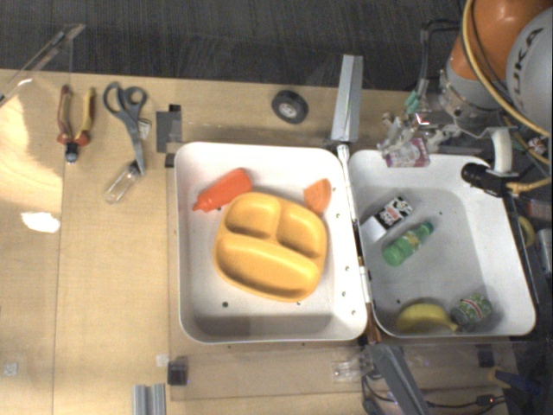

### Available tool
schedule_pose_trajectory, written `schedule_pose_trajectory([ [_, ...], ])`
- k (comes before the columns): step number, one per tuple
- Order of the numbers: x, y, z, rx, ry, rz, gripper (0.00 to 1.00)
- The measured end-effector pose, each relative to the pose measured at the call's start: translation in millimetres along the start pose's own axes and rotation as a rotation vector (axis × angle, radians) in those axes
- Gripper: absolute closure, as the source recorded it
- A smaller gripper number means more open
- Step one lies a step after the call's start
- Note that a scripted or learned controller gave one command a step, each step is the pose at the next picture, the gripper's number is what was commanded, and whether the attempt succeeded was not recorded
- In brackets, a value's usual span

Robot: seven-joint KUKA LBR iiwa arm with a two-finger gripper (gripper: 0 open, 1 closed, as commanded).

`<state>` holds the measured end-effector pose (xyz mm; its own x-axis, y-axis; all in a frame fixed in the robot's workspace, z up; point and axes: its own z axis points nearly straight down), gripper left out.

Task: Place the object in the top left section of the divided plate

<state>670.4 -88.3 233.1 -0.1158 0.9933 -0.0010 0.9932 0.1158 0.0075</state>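
Observation:
A yellow divided plate [270,245] lies in the left bin [199,318], with two sections at its far side and one long section at its near side. My gripper [408,143] hangs over the far left corner of the right bin [497,258]. It is shut on a small pink and white packet [406,154], which hangs just under the fingers, above the bin's rim. The plate's top left section [252,216] holds nothing.
An orange bottle [221,189] and a small orange piece [318,194] lie beside the plate's far edge. In the right bin lie a black and white carton [390,214], a green bottle [406,243], a banana [423,316] and a can [473,309]. Scissors [130,119], pliers [73,119] and a tape roll [289,106] rest on the bench.

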Motion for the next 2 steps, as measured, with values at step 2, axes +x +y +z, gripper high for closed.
schedule_pose_trajectory([
  [2,146,-13,47,0.002,0.002,-0.118,1.0],
])
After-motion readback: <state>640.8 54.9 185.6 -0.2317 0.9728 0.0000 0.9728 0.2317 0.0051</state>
